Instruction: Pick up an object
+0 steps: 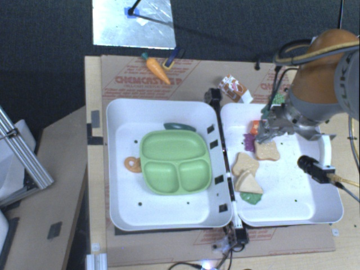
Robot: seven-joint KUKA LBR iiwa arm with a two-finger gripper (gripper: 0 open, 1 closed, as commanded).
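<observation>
The gripper (270,133) hangs low over the upper left part of the right bin (292,207), just above a tan bread slice (268,151). A purple piece (249,141) and a small red-orange piece (255,127) lie right beside it on its left. Two more bread-like wedges (245,163) (248,181) rest nearer the bin's left wall, the lower one on top of a green leaf-like piece (252,197). Nothing can be seen held in the gripper.
The left bin (121,207) holds a green divided plate (173,161), a small orange ring (133,164) and a dark green item (180,126) behind the plate. Behind the bins lie a toy carrot (157,70), a snack packet (233,88) and a metal sheet (132,16).
</observation>
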